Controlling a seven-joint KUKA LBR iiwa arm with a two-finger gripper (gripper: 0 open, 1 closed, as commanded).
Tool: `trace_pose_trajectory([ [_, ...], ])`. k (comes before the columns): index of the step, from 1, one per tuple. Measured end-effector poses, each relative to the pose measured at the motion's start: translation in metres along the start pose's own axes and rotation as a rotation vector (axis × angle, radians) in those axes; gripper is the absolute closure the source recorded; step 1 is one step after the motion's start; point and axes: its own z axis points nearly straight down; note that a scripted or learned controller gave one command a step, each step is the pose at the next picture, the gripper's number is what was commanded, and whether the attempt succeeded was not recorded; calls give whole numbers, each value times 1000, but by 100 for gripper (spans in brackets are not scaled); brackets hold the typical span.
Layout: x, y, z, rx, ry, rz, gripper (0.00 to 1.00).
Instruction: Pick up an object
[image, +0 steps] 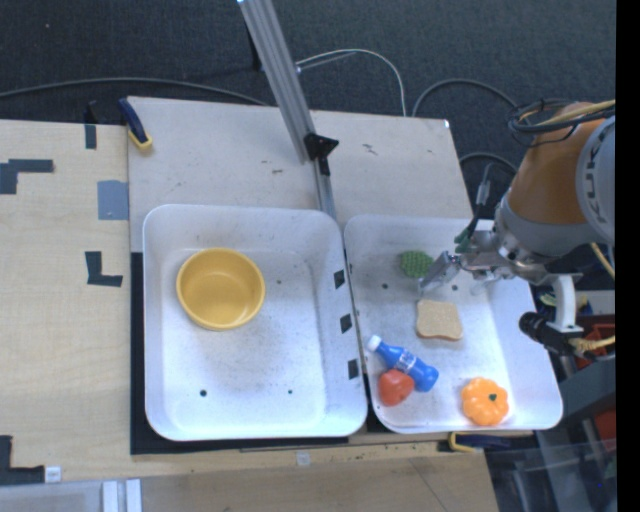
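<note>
Nearest us, an orange pumpkin toy sits at the front of the right bin, with a red tomato touching a blue bottle to its left. Behind them we see a bread slice, then a green toy. The hand hovers just beside the green toy, between it and the bread, fingers parted, gripping nothing. A yellow bowl rests in the left bin.

Metal pole, blue-yellow clamp.
</note>
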Motion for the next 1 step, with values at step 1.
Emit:
trace_pose_trajectory([
  [1, 0, 0, 0, 0, 0, 0, 0],
])
